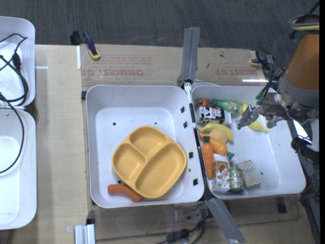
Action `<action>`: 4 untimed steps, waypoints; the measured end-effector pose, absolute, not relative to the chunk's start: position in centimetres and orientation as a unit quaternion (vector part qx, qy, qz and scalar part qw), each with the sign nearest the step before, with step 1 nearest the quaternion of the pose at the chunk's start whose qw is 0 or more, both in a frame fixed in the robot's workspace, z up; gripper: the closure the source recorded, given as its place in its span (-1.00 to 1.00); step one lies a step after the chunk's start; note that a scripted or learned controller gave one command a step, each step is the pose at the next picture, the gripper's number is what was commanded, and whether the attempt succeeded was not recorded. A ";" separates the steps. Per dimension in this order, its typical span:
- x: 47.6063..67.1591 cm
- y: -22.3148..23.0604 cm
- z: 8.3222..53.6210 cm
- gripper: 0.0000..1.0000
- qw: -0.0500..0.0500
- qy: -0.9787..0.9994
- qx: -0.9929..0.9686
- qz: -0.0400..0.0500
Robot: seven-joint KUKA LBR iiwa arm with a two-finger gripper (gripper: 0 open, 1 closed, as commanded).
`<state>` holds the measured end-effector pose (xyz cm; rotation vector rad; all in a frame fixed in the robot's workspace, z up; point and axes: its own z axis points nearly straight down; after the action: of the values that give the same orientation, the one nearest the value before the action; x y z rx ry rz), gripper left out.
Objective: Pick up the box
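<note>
Several small boxes lie in the right bin. A black-and-white cow-print carton sits near its back left. A red-and-white box lies flat at the front, and a green-patterned box rests to its right. My gripper hangs over the back middle of this bin, right of the cow-print carton and well behind the two front boxes. It sits beside a small yellow item. Nothing shows held in it.
Also in the right bin are a green bottle, a banana, two carrots and a can. The left bin holds a yellow divided plate and a sausage. A grey divider post stands between the bins.
</note>
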<state>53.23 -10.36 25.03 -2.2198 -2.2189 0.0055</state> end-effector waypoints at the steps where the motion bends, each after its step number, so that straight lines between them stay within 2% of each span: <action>1: 49.4 -13.6 9.0 -1.00 0.002 -0.651 -0.759 0.001; 2: 47.7 -16.4 9.0 -1.00 0.002 -0.714 -0.700 0.001; 3: 47.7 -16.4 9.8 1.00 0.002 -0.713 -0.701 0.001; 4: 49.0 -8.2 19.4 1.00 0.001 -0.671 -0.741 0.001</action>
<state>49.00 -8.15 19.43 -2.3282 -2.1069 0.0045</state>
